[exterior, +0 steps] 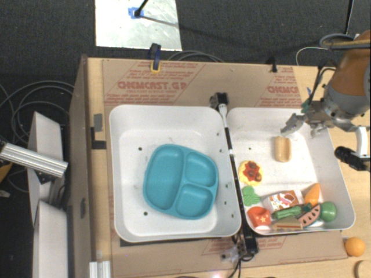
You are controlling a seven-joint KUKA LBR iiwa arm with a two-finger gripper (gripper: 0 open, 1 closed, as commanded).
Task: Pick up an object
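From the camera view, the gripper point(305, 122) hangs at the upper right of the frame over the right bin point(261, 133), fingers spread apart and holding nothing. Just below it lies a tan bread roll point(282, 149) (a toy, it seems). Toy food point(287, 208) crowds the bin's lower right corner. A blue divided plate point(181, 180) sits in the left bin point(127, 155).

- Left bin point(124, 155): holds a blue divided plate point(180, 180).
- Right bin point(261, 126): a tan bread roll point(282, 149) lies near its middle; toy foods point(287, 208) crowd its near end.
- Gripper point(306, 122): hangs over the right bin's far right part, fingers spread, just above the roll.
- Orange ball point(354, 247): rests outside the bins.
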